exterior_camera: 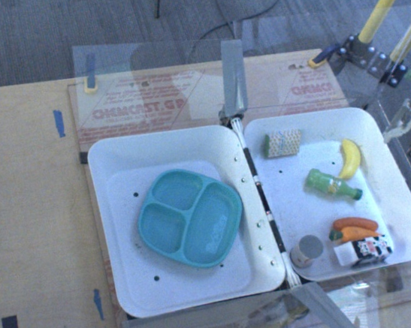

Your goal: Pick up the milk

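Observation:
The milk (363, 250) is a small white carton with black patches. It lies on its side in the near right corner of the right bin (389, 171). An orange carrot (353, 228) rests right behind it, close to or touching it. A grey can (307, 250) stands to its left near the divider.
The right bin also holds a green bottle (332, 183) lying in the middle, a yellow banana (349, 157) behind it and a speckled sponge (284, 142) at the far left. A teal divided plate (190, 217) lies in the left bin (116, 172). Yellow poles and clamps (372, 53) stand beyond the far right corner.

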You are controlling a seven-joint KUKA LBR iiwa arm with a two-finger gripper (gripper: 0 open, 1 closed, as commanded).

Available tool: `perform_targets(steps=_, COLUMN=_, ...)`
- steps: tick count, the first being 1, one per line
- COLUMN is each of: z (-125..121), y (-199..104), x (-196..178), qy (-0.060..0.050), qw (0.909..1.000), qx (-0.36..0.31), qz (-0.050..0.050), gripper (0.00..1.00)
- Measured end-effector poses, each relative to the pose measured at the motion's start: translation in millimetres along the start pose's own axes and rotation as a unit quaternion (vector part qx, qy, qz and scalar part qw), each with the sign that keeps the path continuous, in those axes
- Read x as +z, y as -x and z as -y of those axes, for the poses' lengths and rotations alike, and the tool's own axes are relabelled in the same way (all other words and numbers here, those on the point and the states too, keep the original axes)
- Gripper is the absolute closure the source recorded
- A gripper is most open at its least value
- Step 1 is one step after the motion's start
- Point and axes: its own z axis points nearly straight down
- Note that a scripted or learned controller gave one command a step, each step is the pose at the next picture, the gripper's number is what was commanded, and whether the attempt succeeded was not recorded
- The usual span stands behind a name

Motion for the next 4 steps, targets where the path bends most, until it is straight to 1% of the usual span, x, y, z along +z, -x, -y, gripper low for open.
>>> perform_targets(steps=1, z=-96.2, y=-84.6, x=-42.5, qy=0.001, qw=0.9912, qx=0.132, qz=0.0, gripper=0.0)
perform_targets(steps=2, z=-66.7, y=-94.8, x=78.9, qy=-0.001, qw=0.9907, qx=0.136, qz=0.0, gripper=0.0)
perform_targets(steps=3, z=-79.5, y=-58.2, x=-38.3, qy=0.001, qw=0.9751, qx=0.222, qz=0.0, gripper=0.0)
perform_targets(steps=4, z=-76.7, y=-73.0, x=-0.5, qy=-0.001, qw=0.969, qx=0.247, qz=0.001, gripper=0.0)
